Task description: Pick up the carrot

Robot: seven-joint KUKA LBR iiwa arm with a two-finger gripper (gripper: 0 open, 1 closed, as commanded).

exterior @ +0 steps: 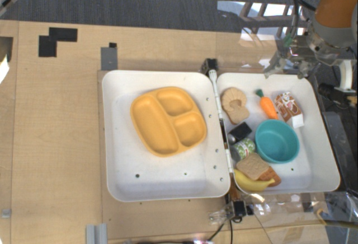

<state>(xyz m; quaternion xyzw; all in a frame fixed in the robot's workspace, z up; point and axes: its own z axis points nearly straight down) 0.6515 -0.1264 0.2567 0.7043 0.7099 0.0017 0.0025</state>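
Rightward, carrot [268, 105] in right bin [321, 142] beside teal bowl [277, 141], gripper [288, 64] grip unclear

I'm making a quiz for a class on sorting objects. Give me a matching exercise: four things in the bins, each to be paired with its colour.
Things:
1. carrot
2. bowl
3. divided plate
4. banana

Colours:
A. teal
B. yellow, at the right bin's near edge
C. orange with a green top
D. yellow-orange, in the left bin

Pairs: 1-C, 2-A, 3-D, 4-B
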